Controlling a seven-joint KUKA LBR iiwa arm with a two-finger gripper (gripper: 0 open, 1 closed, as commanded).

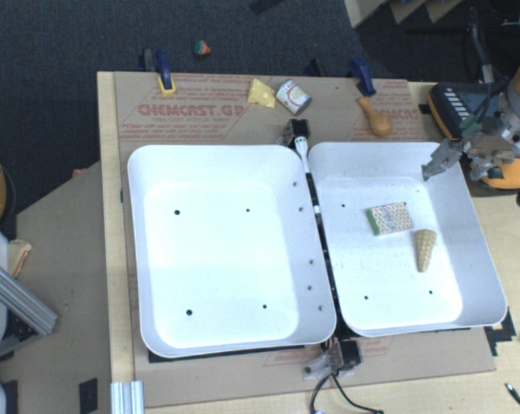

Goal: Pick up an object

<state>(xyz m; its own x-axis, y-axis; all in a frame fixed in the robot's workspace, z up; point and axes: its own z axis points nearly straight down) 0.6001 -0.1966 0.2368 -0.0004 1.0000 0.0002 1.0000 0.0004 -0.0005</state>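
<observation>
In the right bin (pixel 466 309) lie two objects: a flat rectangular pad (pixel 389 218) with a green edge and speckled top, and a tan ice-cream cone (pixel 424 249) lying just right of and below it. My gripper (pixel 438 163) hangs over the bin's upper right corner, up and to the right of the pad and well apart from both objects. Nothing is seen in its grasp. The left bin (pixel 147 231) holds no objects.
On the board behind the bins lie a yellow wedge (pixel 261 93), a small box (pixel 292 97) and a wooden-brown piece (pixel 376 117). Blue clamps (pixel 163 67) (pixel 360 76) hold the board's back edge. A dark device (pixel 454 106) sits behind the arm.
</observation>
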